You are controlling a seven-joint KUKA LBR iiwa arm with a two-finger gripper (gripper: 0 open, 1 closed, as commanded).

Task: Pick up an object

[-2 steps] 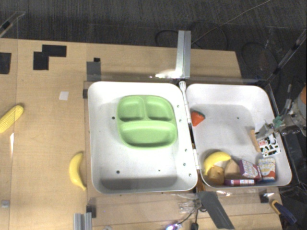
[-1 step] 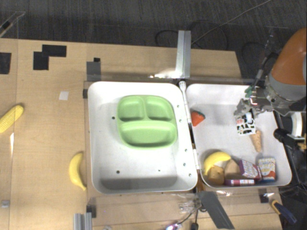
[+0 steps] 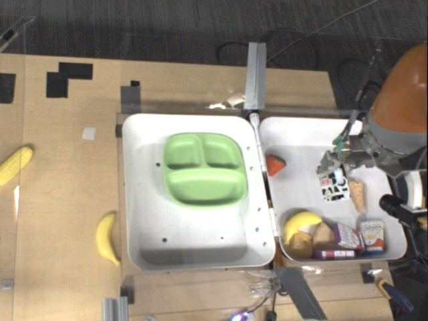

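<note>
A: Our gripper (image 3: 334, 172) hangs over the right bin (image 3: 297, 134), about mid-bin. Whether it has closed on anything, we cannot tell; it is too small and cluttered from this slant.

B: Then we claim no catch. What sits nearest to it?

A: A beige piece (image 3: 358, 196) lies just right of the gripper. An orange wedge (image 3: 275, 164) rests well to its left, by the bin's left wall. Below the gripper, along the bin's near edge, we see a banana (image 3: 299, 221) touching a brown lump (image 3: 302, 244), then a purple packet (image 3: 347, 235) and a small carton (image 3: 372, 235) side by side.

B: So where do we risk failing?

A: We judge the near-edge heap the worst target: the things touch, so a descent there could wedge between two of them, or nudge one and lift none. The beige piece is close, yet narrow and tilted; a slightly offset close could flick it away.

B: And the wedge?

A: It is apart from the rest, but near the wall, which could block us on that side.
</note>
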